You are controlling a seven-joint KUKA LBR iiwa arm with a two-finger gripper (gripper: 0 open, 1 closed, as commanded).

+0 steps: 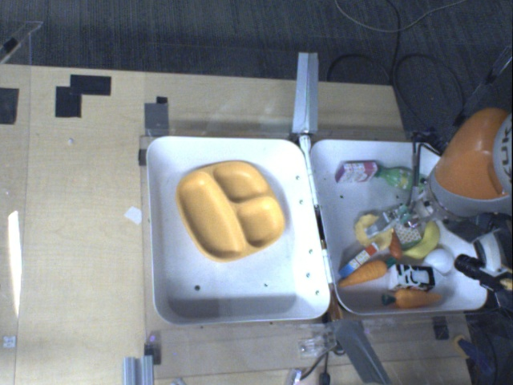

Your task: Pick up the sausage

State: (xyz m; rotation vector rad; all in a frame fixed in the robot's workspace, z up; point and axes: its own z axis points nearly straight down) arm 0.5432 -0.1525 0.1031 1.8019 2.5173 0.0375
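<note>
The pale wooden bench carries two white bins side by side. The left bin holds one thing, a yellow divided dish lying near its middle. The right bin is crowded along its right and near parts.

The arm reaches in from the right, its orange band above the right bin's right edge, and its gripper is low among the clutter in the middle of that bin. Whether the gripper is spread or closed cannot be told: its metal tip is lost against the things around it, and nothing can be seen caught in it.

Among the things, a green bottle with a pink label lies at the far side. A banana curves just right of the gripper, and a yellow ring sits just left of it. A carrot lies nearer, and a second orange piece lies by the near wall.

The sausage is most likely the small reddish piece just near of the gripper, between ring and banana, though it is too small to be sure.

As for progress, the reach looks made, but the grasp is not shown and the lift is yet to come.
</note>
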